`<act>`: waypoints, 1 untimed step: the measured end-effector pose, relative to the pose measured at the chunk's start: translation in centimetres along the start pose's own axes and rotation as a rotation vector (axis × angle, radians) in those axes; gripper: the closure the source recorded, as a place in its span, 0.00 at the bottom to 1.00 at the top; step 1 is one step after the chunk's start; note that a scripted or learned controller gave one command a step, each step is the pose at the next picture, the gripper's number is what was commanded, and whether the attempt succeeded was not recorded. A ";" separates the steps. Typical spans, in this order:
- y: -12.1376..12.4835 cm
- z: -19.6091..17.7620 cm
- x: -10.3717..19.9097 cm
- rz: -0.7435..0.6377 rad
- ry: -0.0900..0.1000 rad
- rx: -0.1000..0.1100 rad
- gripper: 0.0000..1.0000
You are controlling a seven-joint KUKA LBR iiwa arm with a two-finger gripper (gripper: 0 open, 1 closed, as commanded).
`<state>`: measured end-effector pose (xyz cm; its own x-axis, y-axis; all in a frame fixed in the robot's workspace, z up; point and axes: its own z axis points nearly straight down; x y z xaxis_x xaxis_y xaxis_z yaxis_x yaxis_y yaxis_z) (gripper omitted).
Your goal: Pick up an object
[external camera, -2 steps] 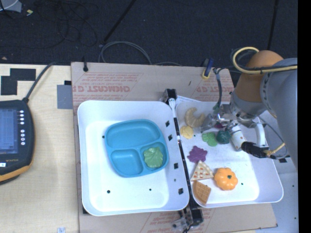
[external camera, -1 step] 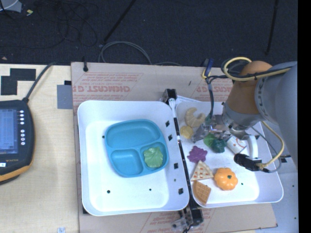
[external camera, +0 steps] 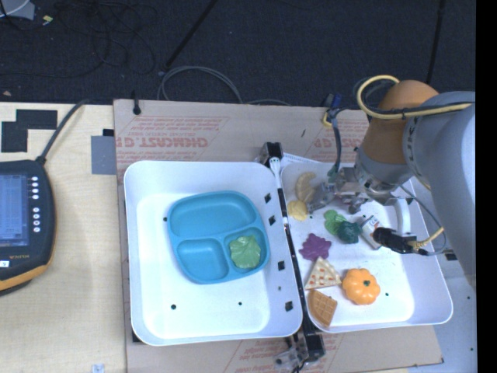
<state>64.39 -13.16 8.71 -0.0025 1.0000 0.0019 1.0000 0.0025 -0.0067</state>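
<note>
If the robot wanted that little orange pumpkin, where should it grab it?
Probably around the round body of the orange pumpkin, coming straight down from above. It sits apart from the waffle wedge, leaving room for fingers either side.

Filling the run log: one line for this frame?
arm: over right bin | gripper: low by yellow piece, grasp unconfirmed | left bin: blue tray, green leaf inside | status: pick pending

Beyond my bench lay a dark carpeted floor (external camera: 233, 29) with black cables (external camera: 198, 80) looping across it. The benchtop (external camera: 70, 309) was pale wood, and a brown cardboard sheet (external camera: 202, 130) with reversed red print covered much of it. At the left edge rested a control pendant (external camera: 19, 220), its screen lit.
</note>
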 end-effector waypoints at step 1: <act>-3.1 0.0 0.0 0.003 -0.001 -0.001 0.00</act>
<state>61.34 -13.18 8.71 0.0003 1.0000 0.0009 1.0000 -0.0003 -0.0055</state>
